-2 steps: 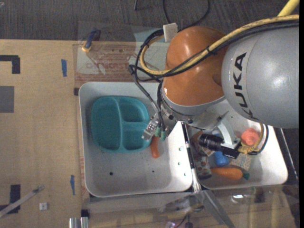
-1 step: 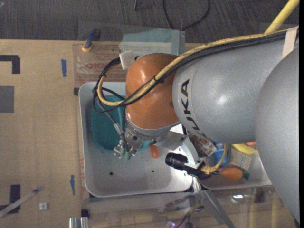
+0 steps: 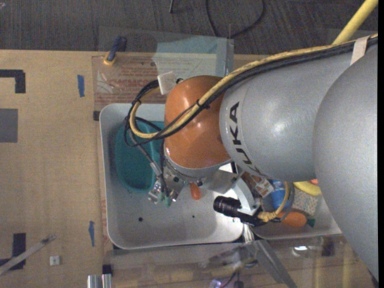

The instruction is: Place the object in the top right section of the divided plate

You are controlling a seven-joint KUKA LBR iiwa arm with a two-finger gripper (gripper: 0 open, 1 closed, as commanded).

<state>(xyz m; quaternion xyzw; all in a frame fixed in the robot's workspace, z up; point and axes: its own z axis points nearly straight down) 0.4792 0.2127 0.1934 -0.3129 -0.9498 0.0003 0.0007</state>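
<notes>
Dark carpet (image 3: 90, 8) beyond tan bench (image 3: 48, 179)

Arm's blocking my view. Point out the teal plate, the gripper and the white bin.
teal plate (image 3: 133, 164), camera view, its exposed left part.
gripper (image 3: 161, 195), camera view, between its fingertips.
white bin (image 3: 111, 179), camera view, its left wall.

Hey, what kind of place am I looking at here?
Likely a robotics lab or test cell. A grey KUKA arm with cables reaches over a shallow white bin on a plywood bench marked with blue tape, with carpeted floor beyond.
</notes>
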